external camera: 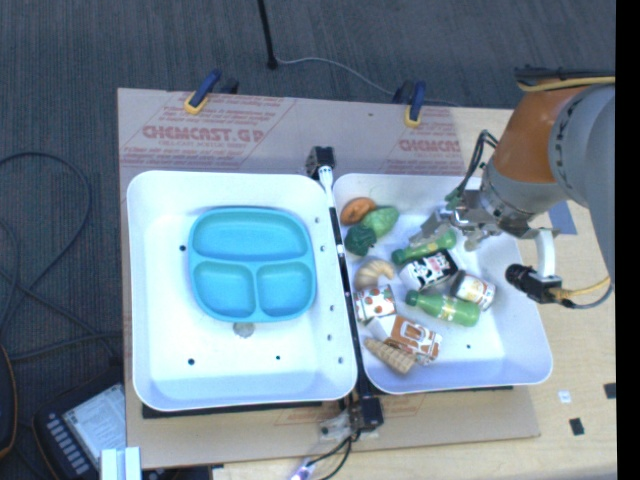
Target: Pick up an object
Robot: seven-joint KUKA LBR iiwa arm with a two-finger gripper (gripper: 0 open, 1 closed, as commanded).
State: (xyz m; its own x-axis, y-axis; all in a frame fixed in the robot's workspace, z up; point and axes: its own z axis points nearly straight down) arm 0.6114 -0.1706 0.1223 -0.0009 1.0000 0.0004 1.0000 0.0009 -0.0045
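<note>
Two white bins sit side by side: the left bin [160,298] holds one blue divided tray [252,264], the right bin [515,343] about ten small food toys, two green bottles [447,309] among them. Two clamps [203,90] grip the board's upper edge.

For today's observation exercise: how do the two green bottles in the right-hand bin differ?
The upper green bottle lies right beside the gripper; the lower green bottle lies nearer the bin's front. The upper one is darker green, the lower one lighter with a pale cap end. Both lie on their sides in the right bin.
</note>
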